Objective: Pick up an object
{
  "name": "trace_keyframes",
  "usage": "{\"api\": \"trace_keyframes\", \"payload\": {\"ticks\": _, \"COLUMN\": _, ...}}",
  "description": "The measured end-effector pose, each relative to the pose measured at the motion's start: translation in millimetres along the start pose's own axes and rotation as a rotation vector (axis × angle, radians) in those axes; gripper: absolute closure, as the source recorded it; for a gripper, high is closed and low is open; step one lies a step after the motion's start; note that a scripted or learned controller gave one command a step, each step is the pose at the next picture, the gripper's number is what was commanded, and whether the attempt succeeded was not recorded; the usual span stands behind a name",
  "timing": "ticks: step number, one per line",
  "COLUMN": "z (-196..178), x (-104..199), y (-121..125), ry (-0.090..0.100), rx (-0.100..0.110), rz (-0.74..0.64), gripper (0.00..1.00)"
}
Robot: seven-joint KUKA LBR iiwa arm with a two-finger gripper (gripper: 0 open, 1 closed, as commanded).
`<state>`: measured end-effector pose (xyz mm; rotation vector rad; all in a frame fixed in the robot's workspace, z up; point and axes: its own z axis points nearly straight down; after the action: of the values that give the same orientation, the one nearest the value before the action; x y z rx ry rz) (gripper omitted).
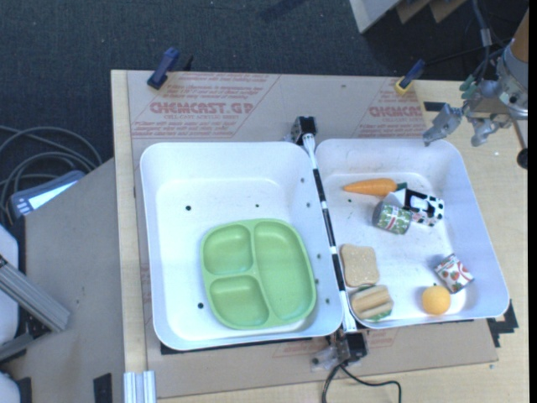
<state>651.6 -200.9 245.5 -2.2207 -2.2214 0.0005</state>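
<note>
The surface (252, 107) is a brown board with red print, carrying two shallow white bins side by side. The left bin (168, 183) holds a green divided plate (256, 273), which lies toward the bin's 5 o'clock corner with its three compartments bare. The right bin (470, 200) holds the smaller things. A slice of bread (360, 264) lies at the bin's 8 o'clock, close to the dividing wall, and a sandwich (372, 301) sits just beside it toward 6 o'clock. An orange carrot (369, 187) lies on its side at the bin's 11 o'clock. Near the bin's middle, a green can (393, 218) lies tipped over, touching a black-and-white toy cow (422, 206) at its 2 o'clock side. An orange ball (435, 300) rests at the bin's 5 o'clock, with a small red-and-white carton (453, 273) just beside it toward 1 o'clock.

The tool (460, 127) hangs off the right bin's 1 o'clock corner, above the rim and the board, well apart from every object in the bin. Its two grey fingers (441, 125) are spread wide, released, with nothing between them and nothing touched.
</note>
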Motion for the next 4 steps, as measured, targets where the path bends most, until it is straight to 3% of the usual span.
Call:
{"api": "trace_keyframes", "payload": {"ticks": 1, "z": 103.3, "x": 59.0, "y": 14.5, "ry": 0.002, "rx": 0.002, "rz": -0.001, "gripper": 0.0}}
{"api": "trace_keyframes", "payload": {"ticks": 2, "z": 151.7, "x": 72.5, "y": -8.1, "ry": -0.001, "rx": -0.019, "rz": -0.001, "gripper": 0.0}}
{"api": "trace_keyframes", "payload": {"ticks": 3, "z": 160.9, "x": 75.4, "y": -44.1, "ry": 0.0, "rx": 0.0, "rz": 0.001, "gripper": 0.0}}
{"api": "trace_keyframes", "payload": {"ticks": 4, "z": 161.2, "x": 102.6, "y": -87.2, "ry": 0.001, "rx": 0.002, "rz": 0.001, "gripper": 0.0}}
